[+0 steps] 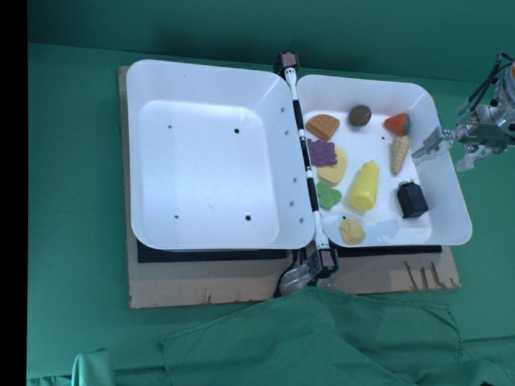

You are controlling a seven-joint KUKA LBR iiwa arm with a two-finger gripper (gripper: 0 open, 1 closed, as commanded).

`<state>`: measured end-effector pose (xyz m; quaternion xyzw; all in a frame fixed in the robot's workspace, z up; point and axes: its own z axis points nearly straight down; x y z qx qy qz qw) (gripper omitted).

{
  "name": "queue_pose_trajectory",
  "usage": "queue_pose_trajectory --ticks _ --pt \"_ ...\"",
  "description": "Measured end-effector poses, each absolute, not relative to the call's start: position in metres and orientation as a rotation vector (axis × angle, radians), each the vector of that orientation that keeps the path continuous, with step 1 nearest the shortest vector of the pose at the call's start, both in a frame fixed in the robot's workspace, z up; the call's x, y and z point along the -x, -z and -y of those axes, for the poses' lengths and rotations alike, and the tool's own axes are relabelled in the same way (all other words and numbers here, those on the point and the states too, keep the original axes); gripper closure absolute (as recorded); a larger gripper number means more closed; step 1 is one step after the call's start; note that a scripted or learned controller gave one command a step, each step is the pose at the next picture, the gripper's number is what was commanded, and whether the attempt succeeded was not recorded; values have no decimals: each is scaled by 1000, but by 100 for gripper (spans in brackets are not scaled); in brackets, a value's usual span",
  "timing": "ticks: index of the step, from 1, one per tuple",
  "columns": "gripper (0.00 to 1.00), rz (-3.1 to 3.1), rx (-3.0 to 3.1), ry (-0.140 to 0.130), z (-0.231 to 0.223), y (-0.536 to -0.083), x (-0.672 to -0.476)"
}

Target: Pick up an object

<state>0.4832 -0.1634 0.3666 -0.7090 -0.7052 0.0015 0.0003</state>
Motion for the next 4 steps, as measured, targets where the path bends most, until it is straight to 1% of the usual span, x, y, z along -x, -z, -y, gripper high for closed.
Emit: queue_pose_trajectory --ticks 1,2,3,4 --pt "0 2215 2227 -4 163 -367 -483" --pt "0 2213 2225 -5 161 -309 -492" --pt "0 2213 2225 -6 163 -265 -488" --pt "0 2216 2228 -3 169 -223 -491"
